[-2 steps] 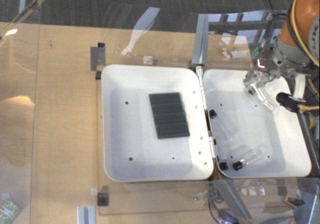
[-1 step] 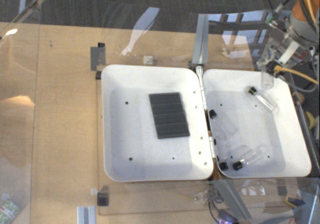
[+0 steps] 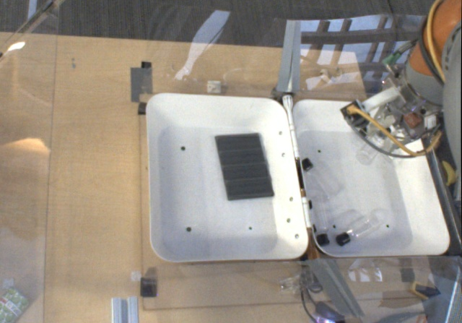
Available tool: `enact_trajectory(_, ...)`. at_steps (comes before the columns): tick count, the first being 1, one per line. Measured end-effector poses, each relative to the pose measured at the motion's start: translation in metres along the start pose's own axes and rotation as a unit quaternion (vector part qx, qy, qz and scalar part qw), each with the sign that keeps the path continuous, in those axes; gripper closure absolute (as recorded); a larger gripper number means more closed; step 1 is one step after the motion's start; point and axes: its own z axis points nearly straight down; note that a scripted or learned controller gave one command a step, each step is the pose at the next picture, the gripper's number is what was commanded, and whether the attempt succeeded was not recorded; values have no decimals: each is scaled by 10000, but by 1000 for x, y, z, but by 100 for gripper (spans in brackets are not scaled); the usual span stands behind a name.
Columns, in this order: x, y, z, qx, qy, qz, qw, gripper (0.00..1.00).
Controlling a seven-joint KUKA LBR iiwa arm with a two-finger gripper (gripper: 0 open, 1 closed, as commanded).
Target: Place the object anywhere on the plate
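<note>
A dark grey ridged plate [image 3: 245, 166] lies flat in the middle of the left bin [image 3: 170, 235]. A small clear object [image 3: 363, 225] rests near the front of the right bin [image 3: 422, 242], hard to make out against the white floor. The gripper [image 3: 386, 123] hangs over the right bin's back right part, wrapped in yellow cable and wires. It is well away from the clear object and from the plate. Nothing shows between it and the bin floor.
Two small black pieces [image 3: 332, 239] sit by the right bin's front left corner. The raised divider [image 3: 294, 170] separates the bins. A metal frame [image 3: 346, 50] stands behind the right bin, and the grey and orange arm [image 3: 440, 40] fills the upper right.
</note>
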Motion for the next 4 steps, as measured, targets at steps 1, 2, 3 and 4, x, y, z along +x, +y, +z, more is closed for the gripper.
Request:
enact_trajectory(1, 8, 83, 17, -1, -1, -871, 9962, 100)
enact_trajectory(2, -4, 78, -31, -7, 8, 804, 9968, 100)
enact_trajectory(3, -16, 9, -82, -8, 20, 805, 9968, 100)
enact_trajectory(4, 2, -5, -13, 1, 0, 352, 9994, 100)
